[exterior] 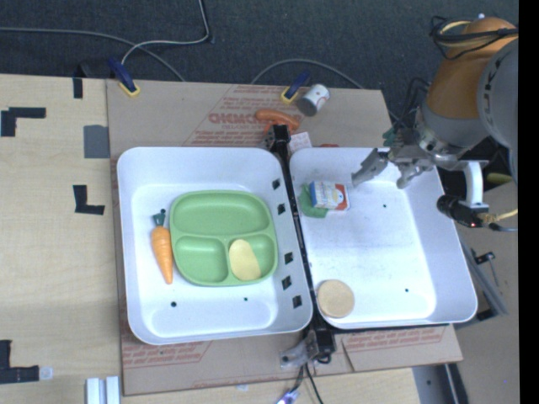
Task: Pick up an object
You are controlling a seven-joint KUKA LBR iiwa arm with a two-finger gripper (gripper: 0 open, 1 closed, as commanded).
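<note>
Two splayed fingers (370, 168), hand (389, 172) empty

Small white, blue and red carton (325, 195) lying flat on a green scrap, right bin's upper-left corner, untouched

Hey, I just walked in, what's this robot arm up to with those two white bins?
The arm is reaching in over the right bin, its gripper hanging above the far end with nothing between its fingers. A small carton lies just beside it in that bin, and a round tan disc sits near the front corner. The left bin holds a green divided plate with a yellow piece on it, and a carrot alongside.
</note>
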